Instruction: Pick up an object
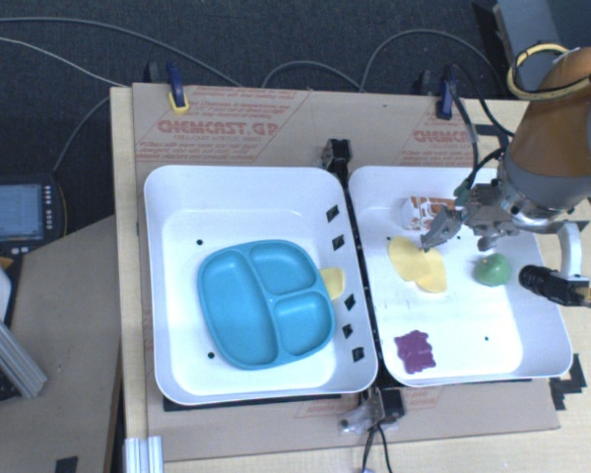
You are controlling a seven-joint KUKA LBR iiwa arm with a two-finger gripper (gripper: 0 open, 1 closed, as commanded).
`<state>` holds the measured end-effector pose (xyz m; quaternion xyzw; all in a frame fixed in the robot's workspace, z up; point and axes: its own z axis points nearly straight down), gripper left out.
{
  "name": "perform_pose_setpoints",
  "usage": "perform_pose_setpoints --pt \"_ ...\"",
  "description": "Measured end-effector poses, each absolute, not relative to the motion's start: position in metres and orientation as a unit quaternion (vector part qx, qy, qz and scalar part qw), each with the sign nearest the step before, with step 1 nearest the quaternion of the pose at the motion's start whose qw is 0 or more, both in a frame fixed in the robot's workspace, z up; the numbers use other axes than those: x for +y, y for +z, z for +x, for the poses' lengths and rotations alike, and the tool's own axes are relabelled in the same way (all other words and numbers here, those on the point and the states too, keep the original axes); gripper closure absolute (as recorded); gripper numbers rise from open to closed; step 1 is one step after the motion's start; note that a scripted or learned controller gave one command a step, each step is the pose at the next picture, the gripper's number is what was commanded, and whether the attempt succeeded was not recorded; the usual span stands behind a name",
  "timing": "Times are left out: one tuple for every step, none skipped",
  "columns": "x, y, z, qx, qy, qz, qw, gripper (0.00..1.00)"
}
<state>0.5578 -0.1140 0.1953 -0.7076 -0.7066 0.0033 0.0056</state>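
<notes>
My gripper hangs low over the right bin, its dark fingers pointing down-left at the upper edge of a flat pale yellow piece. A small white and brown packet lies just behind the gripper. A green ball rests to the right of the yellow piece, below the wrist. A purple, grape-like piece lies near the bin's front edge. Nothing shows between the fingers.
The left bin holds a blue divided plate with a small yellow item at its right edge. Black clips line the divider between the bins. A black cylinder sticks out from the arm over the right bin.
</notes>
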Motion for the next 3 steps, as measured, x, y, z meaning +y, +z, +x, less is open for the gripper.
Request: perform_pose_setpoints --pt "-0.114 0.201 0.561 -0.707 -0.0001 -0.707 0.001 0.0" --pt "-0.123 0.152 0.559 -0.707 0.0018 -0.708 0.003 0.0" --pt "-0.124 0.109 0.559 -0.707 0.0016 -0.707 0.003 0.0"
